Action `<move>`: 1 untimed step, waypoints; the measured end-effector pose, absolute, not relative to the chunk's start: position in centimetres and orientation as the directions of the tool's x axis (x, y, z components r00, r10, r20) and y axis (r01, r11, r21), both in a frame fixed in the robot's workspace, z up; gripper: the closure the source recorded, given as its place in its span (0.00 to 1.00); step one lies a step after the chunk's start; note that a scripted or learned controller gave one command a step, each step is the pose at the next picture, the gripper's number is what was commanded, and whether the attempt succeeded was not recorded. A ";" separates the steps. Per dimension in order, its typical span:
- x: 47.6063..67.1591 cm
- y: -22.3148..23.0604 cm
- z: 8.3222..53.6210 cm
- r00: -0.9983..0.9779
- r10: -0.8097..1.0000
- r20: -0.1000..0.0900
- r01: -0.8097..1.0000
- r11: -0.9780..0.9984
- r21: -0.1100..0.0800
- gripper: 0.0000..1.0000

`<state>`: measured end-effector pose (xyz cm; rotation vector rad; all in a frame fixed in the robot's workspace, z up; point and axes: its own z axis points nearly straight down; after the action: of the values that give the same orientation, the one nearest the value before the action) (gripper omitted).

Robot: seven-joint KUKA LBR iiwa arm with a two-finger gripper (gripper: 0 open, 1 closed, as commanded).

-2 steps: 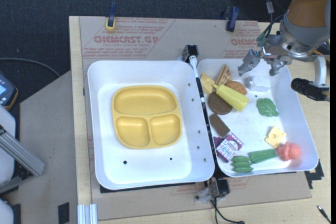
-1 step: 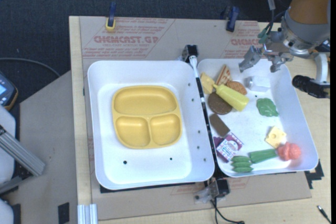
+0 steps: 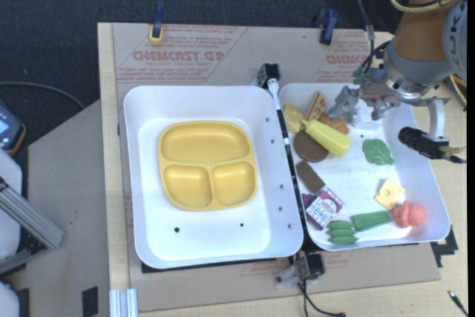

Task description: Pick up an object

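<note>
My gripper hovers over the far part of the right bin, its grey fingers spread open with only white bin floor between them. Just left of it lie an orange striped piece, a yellow corn-like piece and a brown round disc. A green leafy piece sits below the gripper. Nearer the front are a cheese wedge, a red-pink fruit, a green bar, a pea pod and a purple packet.
The left bin holds a yellow divided plate. A brown slab lies by the wall between the two bins. Clamps hold the cardboard sheet at the back edge.
</note>
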<state>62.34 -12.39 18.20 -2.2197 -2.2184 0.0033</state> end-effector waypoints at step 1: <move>62.1 -12.2 12.2 0.001 1.000 0.003 1.000 -0.001 -0.001 0.00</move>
<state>62.05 -12.21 12.23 -2.2206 -2.2183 -0.0012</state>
